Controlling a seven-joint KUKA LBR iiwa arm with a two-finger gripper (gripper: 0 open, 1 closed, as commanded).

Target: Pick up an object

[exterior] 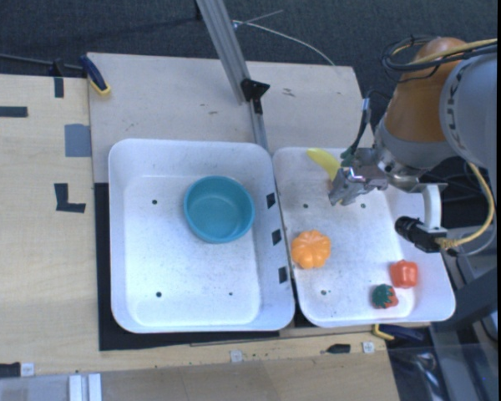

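Pale wooden bench (pixel 33 249) carries two white bins. You see a blue bowl (pixel 219 209) in the left bin (pixel 142 307). Right bin (pixel 434 307) holds an orange pumpkin (pixel 311 249), yellow piece (pixel 323 160), red and green items. Gripper (pixel 344 192) hovers beside the yellow piece; finger spread cannot be told.

Left bin (pixel 134 249): one blue bowl (pixel 219 209) stands near its far middle; the floor around it lies open on all sides. Right bin (pixel 351 307): orange pumpkin (pixel 311 249) beside the dividing wall, red piece (pixel 404 273) and green-red piece (pixel 385 296) close together at the near right corner, yellow piece (pixel 322 160) at the far edge. Middle floor is open. A slanted metal bar (pixel 225 44) crosses above the far bench.
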